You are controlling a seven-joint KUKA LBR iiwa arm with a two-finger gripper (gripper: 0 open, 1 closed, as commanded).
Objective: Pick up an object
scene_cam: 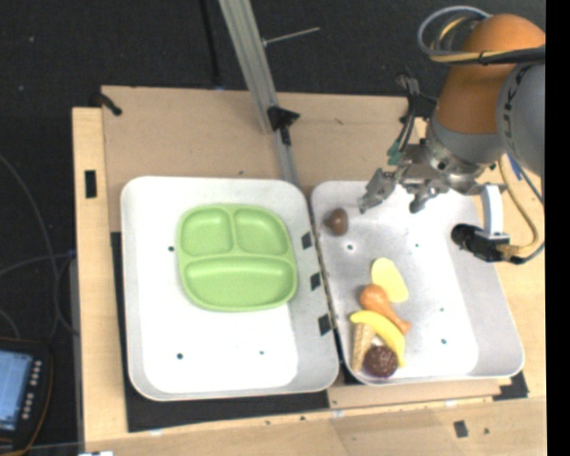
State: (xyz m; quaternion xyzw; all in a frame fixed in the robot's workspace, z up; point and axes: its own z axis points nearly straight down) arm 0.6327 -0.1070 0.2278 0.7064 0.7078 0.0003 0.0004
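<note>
1. Arm cut off at right edge; upper links out of sight.
2. Screen at lower left cropped by left edge.
3. Dark round item partly covered by banana; kind unclear.
4. Small brown lump too small to identify.

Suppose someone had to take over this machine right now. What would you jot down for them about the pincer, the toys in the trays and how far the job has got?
Pincer: open, holding nothing, hanging over the far part of the right bin.
Right bin: small brown ball near the far left corner, just left of the pincer. Near the front edge, a cluster: yellow piece, orange piece, banana, dark round piece.
Left bin: green divided plate.
Done: nothing picked up yet.
Left: close on one object and lift it. The brown ball looks closest and stands alone.
</note>
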